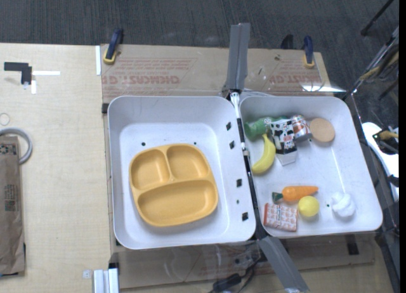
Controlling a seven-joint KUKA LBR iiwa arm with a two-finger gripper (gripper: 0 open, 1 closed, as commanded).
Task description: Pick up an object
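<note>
The left bin (pixel 117 158) holds a yellow divided plate (pixel 172 184); the right bin (pixel 355 158) holds a banana (pixel 265 155), carrot (pixel 299 192), lemon (pixel 308 207), red packet (pixel 281 217) and tan disc (pixel 322 130), all lying loose; whether the pincer is open or closed cannot be told

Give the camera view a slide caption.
Yellow divided plate in left bin; banana, carrot, lemon in right bin.
</note>
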